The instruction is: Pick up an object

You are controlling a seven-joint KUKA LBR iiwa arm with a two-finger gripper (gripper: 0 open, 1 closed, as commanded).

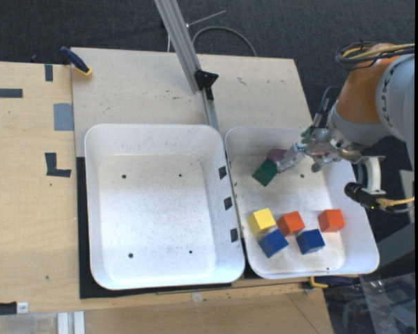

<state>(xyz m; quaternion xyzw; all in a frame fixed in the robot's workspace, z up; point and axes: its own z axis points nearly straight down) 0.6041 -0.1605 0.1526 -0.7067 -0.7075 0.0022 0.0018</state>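
We are finding no readable brand, label or writing anywhere. We are counting two white bins on the tabletop: the right bin, where the hand is hanging, and the left bin lying well off to the side of the hand away from the arm. We are counting seven blocks in the right bin: one purple block sitting right at the hand's tip, one green block just beyond and below it, and, farther toward the near rim, one yellow block, two orange blocks and, and two blue blocks and. We are unable to tell how far the hand is open, or whether it has hold of anything.
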